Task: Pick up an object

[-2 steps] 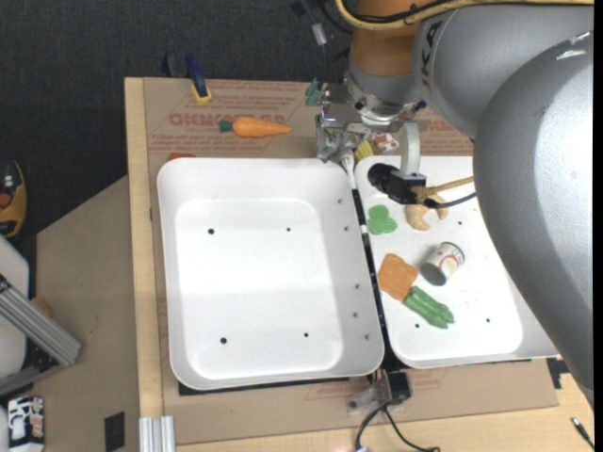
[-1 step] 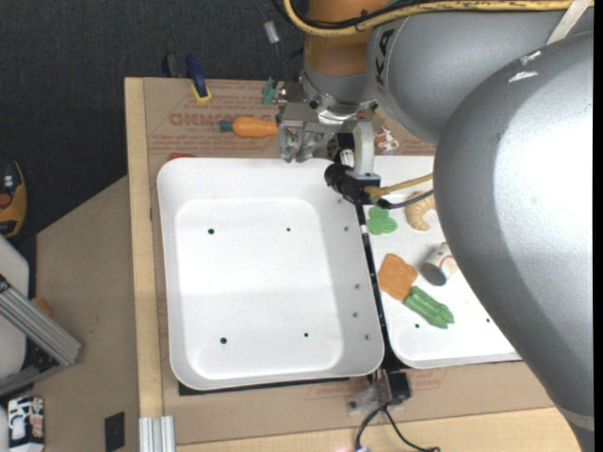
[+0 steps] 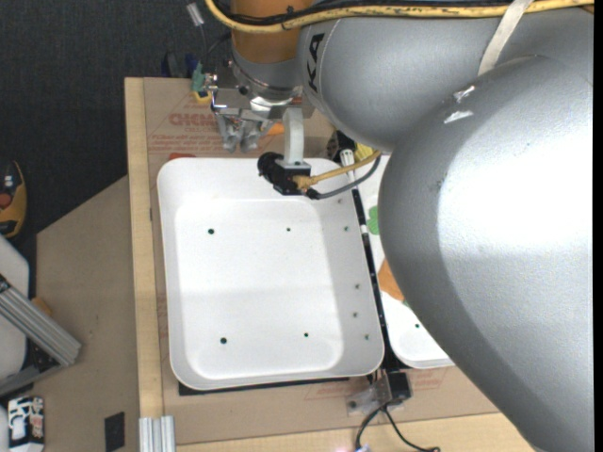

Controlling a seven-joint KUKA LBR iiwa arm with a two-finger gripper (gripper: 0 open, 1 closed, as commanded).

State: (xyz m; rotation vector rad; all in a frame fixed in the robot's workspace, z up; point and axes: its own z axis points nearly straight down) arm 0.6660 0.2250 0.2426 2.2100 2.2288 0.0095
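Cannot tell whether the fingers (image 3: pixel 232 137) are released or clenched; nothing seen between them. Hanging over the far rim of the left bin (image 3: pixel 179 252), close to the bare tabletop (image 3: pixel 149 158) beyond it. Nothing to pick seen inside the left bin. Possible targets lying in the right bin (image 3: pixel 415 347), mostly hidden under the arm (image 3: pixel 471 158): a green thing (image 3: pixel 373 220) and an orange thing (image 3: pixel 389 286), both near the wall shared by the bins. Likely risk from here: closing on air, or striking the rim on the way down, because of standing well apart from both things. By count: two bins, one green thing, one orange thing, one arm.
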